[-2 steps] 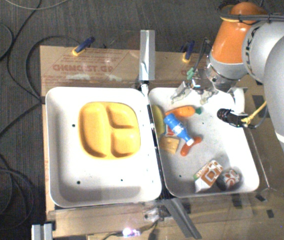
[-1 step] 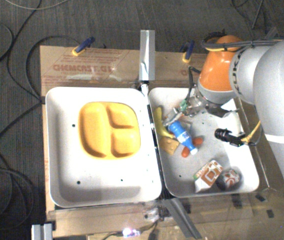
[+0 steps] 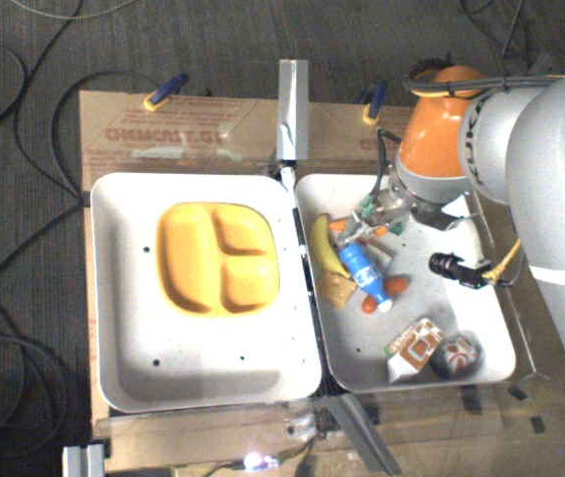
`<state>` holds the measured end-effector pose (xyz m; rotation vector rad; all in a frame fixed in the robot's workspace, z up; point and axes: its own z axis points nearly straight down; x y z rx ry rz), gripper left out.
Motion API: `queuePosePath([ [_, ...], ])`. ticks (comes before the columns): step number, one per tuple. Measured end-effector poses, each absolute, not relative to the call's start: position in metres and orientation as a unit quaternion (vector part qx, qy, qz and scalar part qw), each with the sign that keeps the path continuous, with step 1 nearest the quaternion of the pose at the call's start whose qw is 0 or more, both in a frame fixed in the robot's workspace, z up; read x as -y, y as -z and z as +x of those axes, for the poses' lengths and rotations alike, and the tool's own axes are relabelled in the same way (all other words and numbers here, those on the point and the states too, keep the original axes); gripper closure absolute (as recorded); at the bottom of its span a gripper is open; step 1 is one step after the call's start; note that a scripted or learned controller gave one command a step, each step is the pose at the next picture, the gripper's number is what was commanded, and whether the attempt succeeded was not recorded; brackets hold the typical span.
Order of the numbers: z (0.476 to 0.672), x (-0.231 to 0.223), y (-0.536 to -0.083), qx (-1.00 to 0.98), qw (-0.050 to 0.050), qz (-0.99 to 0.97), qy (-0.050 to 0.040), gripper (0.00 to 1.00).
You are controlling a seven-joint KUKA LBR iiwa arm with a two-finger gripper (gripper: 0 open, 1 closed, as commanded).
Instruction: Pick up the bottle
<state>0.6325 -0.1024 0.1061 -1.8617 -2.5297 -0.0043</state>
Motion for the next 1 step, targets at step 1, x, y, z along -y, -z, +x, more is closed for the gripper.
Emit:
queuePosePath([
  [1, 0.6371, 0.0557, -0.2749, 0.734, -0.001, -0.679, -0.0005, 1.00],
])
